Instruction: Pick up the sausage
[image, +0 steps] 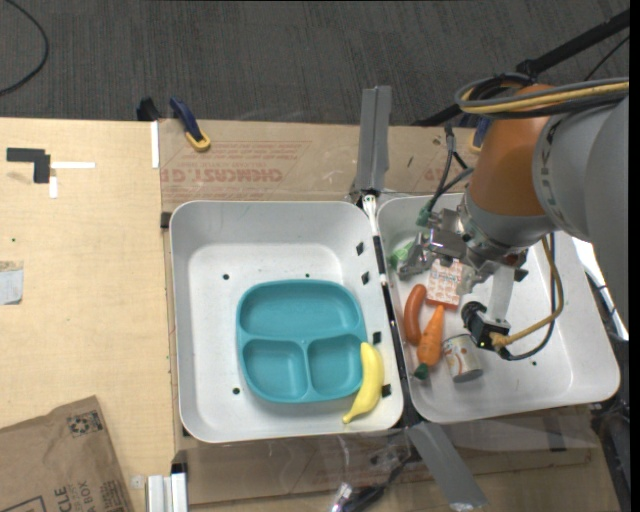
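A smooth orange sausage (413, 312) lies beside a tapered carrot (431, 336); whether the pincer (447, 262) is clenched, I cannot tell.

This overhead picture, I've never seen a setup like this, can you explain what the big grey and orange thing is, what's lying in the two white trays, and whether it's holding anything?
The grey and orange thing is a robot arm, reaching in from the right. One fixed camera looks down at a slant on a bench with two shallow white bins side by side.

The left bin holds a teal divided plate with a banana lying on its right edge.

The arm hangs over the right bin. At its left side lie an orange-red sausage, a carrot beside it, a small can and a little packet. The arm's gripper is above these things, but I can't make out whether it is open or holding anything. The sausage lies in the bin.
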